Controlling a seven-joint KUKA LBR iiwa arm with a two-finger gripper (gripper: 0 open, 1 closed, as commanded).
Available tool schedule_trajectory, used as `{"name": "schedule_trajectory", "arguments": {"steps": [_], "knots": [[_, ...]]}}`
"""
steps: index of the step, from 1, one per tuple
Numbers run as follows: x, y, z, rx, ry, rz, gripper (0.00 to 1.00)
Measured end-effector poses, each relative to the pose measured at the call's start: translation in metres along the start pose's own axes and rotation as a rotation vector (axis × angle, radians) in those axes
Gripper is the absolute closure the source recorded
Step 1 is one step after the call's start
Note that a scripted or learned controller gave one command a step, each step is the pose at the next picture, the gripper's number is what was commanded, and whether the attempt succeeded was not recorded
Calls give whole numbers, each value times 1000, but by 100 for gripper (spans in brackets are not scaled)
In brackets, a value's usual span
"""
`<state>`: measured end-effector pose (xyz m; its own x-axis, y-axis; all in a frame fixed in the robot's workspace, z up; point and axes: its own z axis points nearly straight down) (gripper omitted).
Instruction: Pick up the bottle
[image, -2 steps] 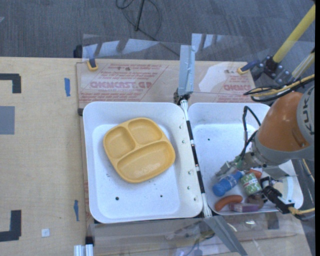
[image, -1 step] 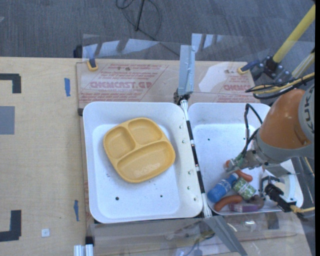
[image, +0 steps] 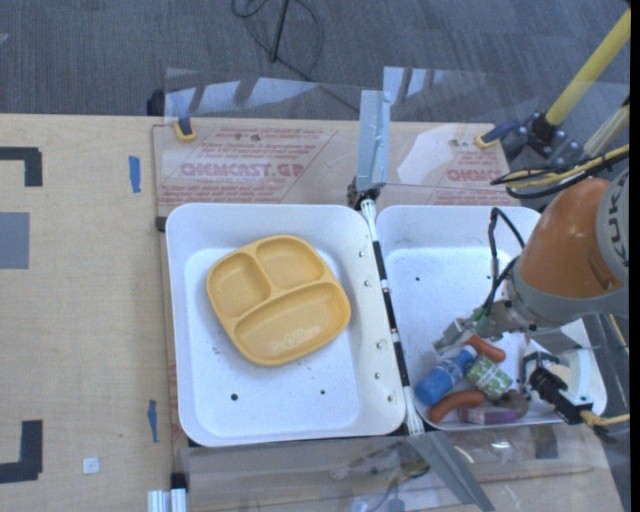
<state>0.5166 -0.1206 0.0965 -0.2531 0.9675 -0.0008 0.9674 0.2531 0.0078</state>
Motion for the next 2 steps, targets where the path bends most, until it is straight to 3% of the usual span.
{"name": "schedule_trajectory", "arguments": {"steps": [1,2], "knots": [[44,32,-88,7,0,116,0],[96,-13,-88,9,2,19,0]]}}
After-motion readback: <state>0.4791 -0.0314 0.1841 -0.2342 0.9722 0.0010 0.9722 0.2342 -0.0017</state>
